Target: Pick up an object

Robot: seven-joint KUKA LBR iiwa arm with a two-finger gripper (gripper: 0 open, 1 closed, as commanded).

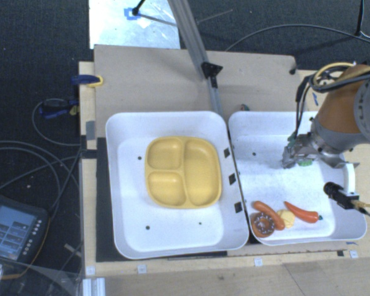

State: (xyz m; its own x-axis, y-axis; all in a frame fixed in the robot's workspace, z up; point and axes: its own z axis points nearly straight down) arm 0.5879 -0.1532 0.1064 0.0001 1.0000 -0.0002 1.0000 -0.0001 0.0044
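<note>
Pick not yet shown done: the gripper (294,158) was down in the right bin (259,134), away from the toys.

At the frame's lower right, a donut (262,224), a sausage (268,213), a small yellow piece (287,217) and a chili (302,213) lay untouched along the right bin's near edge. Farther up, at mid right, the gripper sat low over the bin floor with something green (305,161) at its tip; whether it was open, closed or gripping could not be told. In the left bin (129,227) lay a yellow tray (184,171). The grasp and lift seemingly remained.

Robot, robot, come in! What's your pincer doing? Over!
Pincer low in right bin, something green at its tip. Toy food untouched at near edge. Yellow plate in left bin.
</note>
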